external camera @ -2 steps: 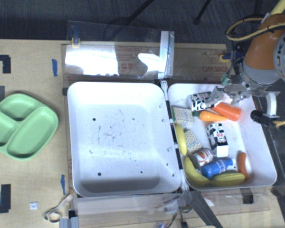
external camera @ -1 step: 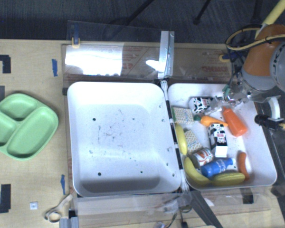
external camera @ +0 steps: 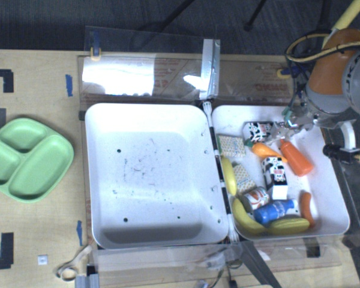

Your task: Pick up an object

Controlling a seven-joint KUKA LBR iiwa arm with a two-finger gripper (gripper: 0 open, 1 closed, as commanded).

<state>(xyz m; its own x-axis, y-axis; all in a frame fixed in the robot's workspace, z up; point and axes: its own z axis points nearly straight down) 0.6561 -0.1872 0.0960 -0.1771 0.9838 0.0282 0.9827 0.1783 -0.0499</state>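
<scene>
At the near edge of the right bin (external camera: 339, 218) lie a banana (external camera: 270, 224) and a blue bottle (external camera: 275, 211), with an orange bottle (external camera: 296, 158) farther back. That orange bottle lies just below-left of the pincer (external camera: 295, 122), its long axis slanting toward the bin's near right corner. At the far right the arm (external camera: 336, 80) hangs over the rim; whether the pincer is open or closed I cannot tell.

Robotics lab bench. Two white bins (external camera: 150, 173) are set side by side on a plywood top (external camera: 36, 83) marked with black and blue tape. Tripod legs (external camera: 186, 8) are seen on dark carpet at the far side; cabling (external camera: 306, 47) is looped at the right.
</scene>
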